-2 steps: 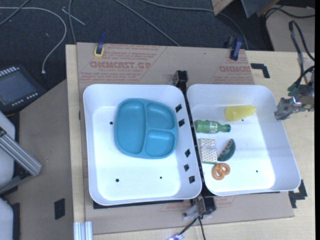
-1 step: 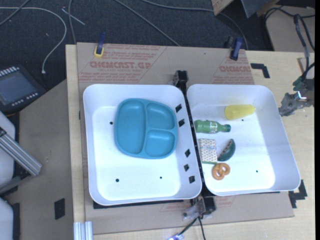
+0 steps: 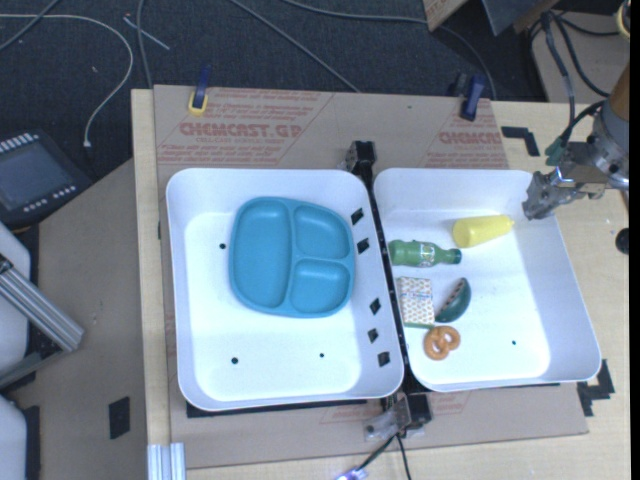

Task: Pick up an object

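Note:
The right bin (image 3: 560, 298) holds a yellow block (image 3: 482, 230) near its far side, a green bottle (image 3: 423, 254) lying on its side, a patterned white packet (image 3: 414, 300), a dark green wedge (image 3: 455, 299) and a small orange pretzel (image 3: 441, 342). My gripper (image 3: 541, 199) hangs over the right bin's far right corner, a little to the right of the yellow block and apart from it. Nothing shows between its tips.
The left bin (image 3: 200, 348) carries a blue divided plate (image 3: 292, 256). A black divider (image 3: 372, 258) runs between the bins. Blue clamps (image 3: 200, 98) (image 3: 471, 96) grip the cardboard at the back. Cables (image 3: 100, 28) lie on the dark floor behind.

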You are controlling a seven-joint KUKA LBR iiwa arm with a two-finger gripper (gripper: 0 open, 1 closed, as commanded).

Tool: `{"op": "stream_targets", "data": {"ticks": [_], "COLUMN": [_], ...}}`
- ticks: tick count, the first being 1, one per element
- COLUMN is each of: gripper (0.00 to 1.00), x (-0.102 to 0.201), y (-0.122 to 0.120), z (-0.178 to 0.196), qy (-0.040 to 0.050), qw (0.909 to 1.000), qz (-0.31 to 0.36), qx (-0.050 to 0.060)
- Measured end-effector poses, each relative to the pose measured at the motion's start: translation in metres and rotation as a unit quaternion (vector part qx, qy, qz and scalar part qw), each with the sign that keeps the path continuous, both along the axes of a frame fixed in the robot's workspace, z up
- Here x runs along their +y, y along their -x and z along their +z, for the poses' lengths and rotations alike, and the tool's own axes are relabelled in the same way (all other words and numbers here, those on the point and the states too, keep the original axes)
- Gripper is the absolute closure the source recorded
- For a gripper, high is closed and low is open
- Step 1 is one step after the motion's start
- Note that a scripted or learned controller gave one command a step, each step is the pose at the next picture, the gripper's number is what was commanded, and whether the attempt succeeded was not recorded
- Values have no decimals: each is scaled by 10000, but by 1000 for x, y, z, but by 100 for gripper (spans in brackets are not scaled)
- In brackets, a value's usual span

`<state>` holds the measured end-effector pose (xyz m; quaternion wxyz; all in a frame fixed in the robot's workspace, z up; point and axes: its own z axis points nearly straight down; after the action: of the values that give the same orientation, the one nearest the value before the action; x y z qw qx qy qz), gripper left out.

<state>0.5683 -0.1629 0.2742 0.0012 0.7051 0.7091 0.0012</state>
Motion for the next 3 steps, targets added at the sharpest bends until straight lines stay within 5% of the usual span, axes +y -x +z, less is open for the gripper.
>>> {"op": "stream_targets", "data": {"ticks": [3], "gripper": [100], "x": [143], "y": [-35], "z": [-10], "qy": [-9], "qw": [10000], "qz": [4], "qx": [9]}}
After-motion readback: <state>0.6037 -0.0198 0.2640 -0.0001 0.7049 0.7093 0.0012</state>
